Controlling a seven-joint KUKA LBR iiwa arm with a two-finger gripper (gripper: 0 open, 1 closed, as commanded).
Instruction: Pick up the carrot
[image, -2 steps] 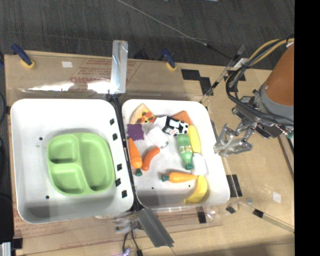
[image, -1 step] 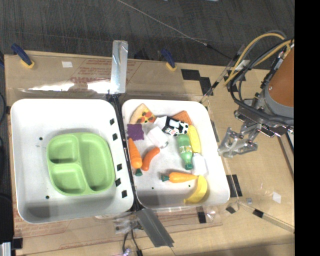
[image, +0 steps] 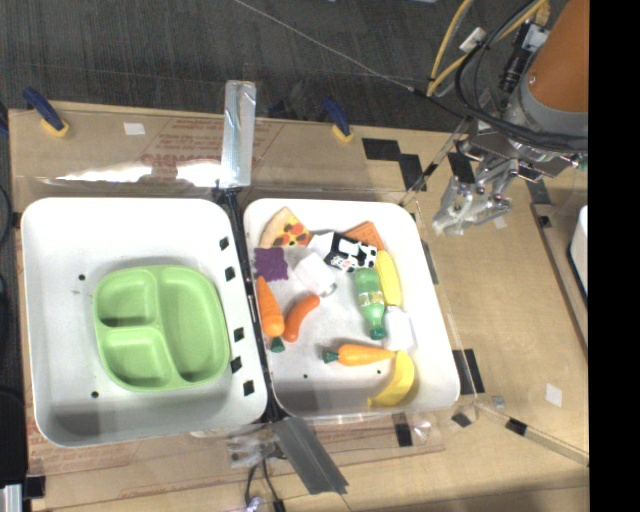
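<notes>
An orange carrot (image: 362, 354) with a green top lies near the front of the right bin (image: 425, 300), pointing right. A second carrot (image: 268, 308) lies along that bin's left wall, green end toward the front, with a stubby orange piece (image: 300, 317) beside it. My gripper (image: 468, 207) hangs outside the bin, past its far right corner and above the bench. Its fingers are open with nothing between them.
The right bin also holds a pizza slice (image: 286, 230), a purple piece (image: 270, 263), a black-and-white item (image: 346, 253), a green bottle (image: 369, 299) and two yellow bananas (image: 388, 278) (image: 398, 382). A green divided plate (image: 160, 325) sits in the left bin (image: 40, 300).
</notes>
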